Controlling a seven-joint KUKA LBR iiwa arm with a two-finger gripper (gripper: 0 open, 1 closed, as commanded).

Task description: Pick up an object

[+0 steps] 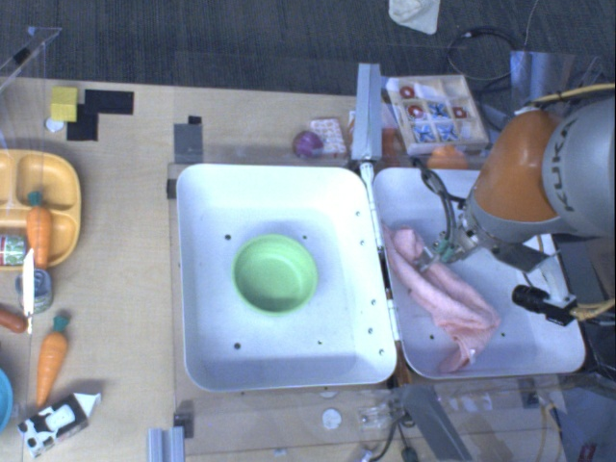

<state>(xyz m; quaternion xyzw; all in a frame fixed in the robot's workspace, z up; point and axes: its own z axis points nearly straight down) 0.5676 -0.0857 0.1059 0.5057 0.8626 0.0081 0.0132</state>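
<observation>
Grey arm with an orange band and black cables.

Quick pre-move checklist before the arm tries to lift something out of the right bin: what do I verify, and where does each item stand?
1. Target present: pink cloth lies in the right bin: ok.
2. Gripper over the cloth's upper part: ok.
3. Cloth between the fingers: cannot tell.
4. Cloth inside the bin walls: ok.
5. Green bowl sits in the left bin, away from the gripper: ok.
</observation>
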